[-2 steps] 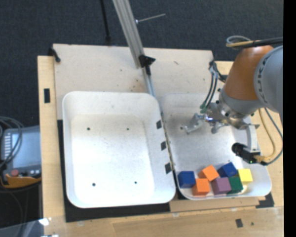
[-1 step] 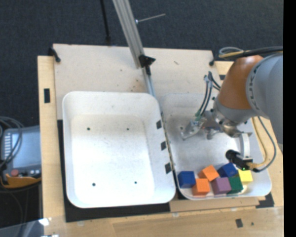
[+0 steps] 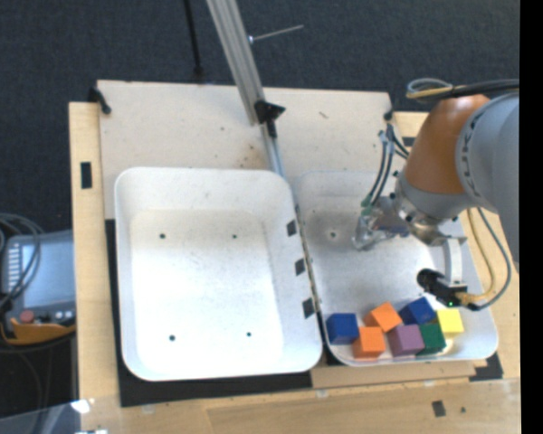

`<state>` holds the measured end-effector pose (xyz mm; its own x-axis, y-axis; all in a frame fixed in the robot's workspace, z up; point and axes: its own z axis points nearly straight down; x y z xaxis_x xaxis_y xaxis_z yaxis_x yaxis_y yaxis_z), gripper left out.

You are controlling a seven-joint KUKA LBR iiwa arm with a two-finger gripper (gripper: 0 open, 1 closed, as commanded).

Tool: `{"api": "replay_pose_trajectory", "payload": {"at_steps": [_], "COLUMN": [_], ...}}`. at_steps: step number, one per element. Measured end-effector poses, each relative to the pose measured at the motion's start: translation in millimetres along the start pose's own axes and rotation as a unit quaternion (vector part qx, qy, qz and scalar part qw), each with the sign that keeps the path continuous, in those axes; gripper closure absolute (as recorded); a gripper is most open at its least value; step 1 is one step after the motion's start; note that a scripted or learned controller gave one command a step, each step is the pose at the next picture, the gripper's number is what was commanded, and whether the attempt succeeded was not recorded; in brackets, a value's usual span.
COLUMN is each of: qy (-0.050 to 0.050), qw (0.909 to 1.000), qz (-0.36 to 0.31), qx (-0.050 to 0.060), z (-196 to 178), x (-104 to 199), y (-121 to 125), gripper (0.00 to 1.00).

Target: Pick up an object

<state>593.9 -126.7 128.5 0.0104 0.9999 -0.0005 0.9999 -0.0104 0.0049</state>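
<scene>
Reaching in over the right bin (image 3: 344,202), the arm (image 3: 452,156) angles its pincer (image 3: 369,235) down (finger state unreadable), clear of the blocks (image 3: 394,328).

blocks (image 3: 396,328) clustered in right bin's (image 3: 335,269) near corner, pincer (image 3: 366,235) above

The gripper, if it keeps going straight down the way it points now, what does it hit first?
Probably the bare floor of the right bin under the gripper; the blocks lie nearer the camera, though depth is unclear.

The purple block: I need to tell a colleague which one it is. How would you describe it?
Look in the right-hand bin, at the cluster of blocks in its near corner. The purple block sits in the front row between an orange block and a green block, the only purple one.
</scene>
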Motion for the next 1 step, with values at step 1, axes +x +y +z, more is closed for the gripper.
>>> {"api": "replay_pose_trajectory", "payload": {"at_steps": [1], "qy": [0.000], "qw": [1.0000], "qz": [-0.004], "qx": [0.000], "z": [-46.2], "x": [3.3], "y": [-3.2], "gripper": [1.00]}}
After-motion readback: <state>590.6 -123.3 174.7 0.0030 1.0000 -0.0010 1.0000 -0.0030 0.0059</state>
